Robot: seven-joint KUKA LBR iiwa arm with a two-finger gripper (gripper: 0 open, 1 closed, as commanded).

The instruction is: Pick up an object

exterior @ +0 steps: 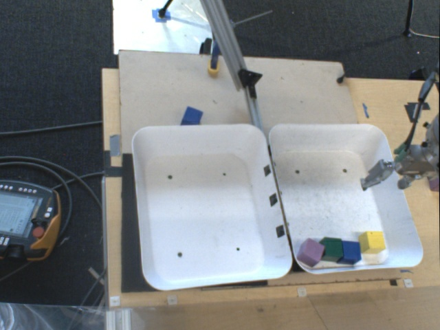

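Note:
Four small blocks lie in a row along the front wall of the right bin (pixel 385 139): a purple block (pixel 310 251), a green block (pixel 332 247), a blue block (pixel 350 252) and a yellow block (pixel 372 242). My gripper (pixel 377 174) reaches in over the right bin's right rim, about mid-depth. It hangs well behind the blocks and touches none of them. Nothing shows in its grasp.
The left bin (pixel 148 150) stands beside the right one. A loose blue block (pixel 192 116) rests on the board behind the left bin. A slanted metal pole (pixel 227 40) crosses above the bins' shared edge. A teach pendant (pixel 24 218) lies on the floor at the left.

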